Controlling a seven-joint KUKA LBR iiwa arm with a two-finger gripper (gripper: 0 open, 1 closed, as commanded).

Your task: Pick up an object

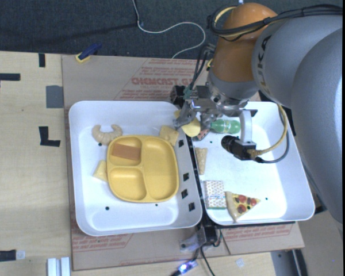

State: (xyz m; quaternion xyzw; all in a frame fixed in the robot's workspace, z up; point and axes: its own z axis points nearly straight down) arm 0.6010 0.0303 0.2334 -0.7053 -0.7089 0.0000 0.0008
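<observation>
Camera view, looking down: yellow piece [191, 129] up and to the right of the plate [144, 180], just past its upper right corner, on the seam where the two bins meet. Lies right under the gripper [190, 117], touching it or nearly so; cannot tell whether held. Cannot tell either whether the gripper is open or closed, since it is seen from above with the arm [241, 39] bulking over it.

Farther right of the plate, past the yellow piece: green bottle [225, 125] on its side in the right bin [276, 171], partly under the arm. Just right of the plate's upper right edge, across the seam: pale cracker [200, 158]. Right of the plate's lower corner: patterned packet [214, 192], and beyond that a pizza slice [240, 204], touching or just beside the packet.

Plate itself in the left bin [80, 114], yellow, three compartments; brown slab [126, 150] in the upper left one. Above the plate's upper left corner: croissant [105, 133]. Against the plate's left edge: yellow wedge [100, 170]. At its top right corner: another pale yellow scrap [168, 134].
</observation>
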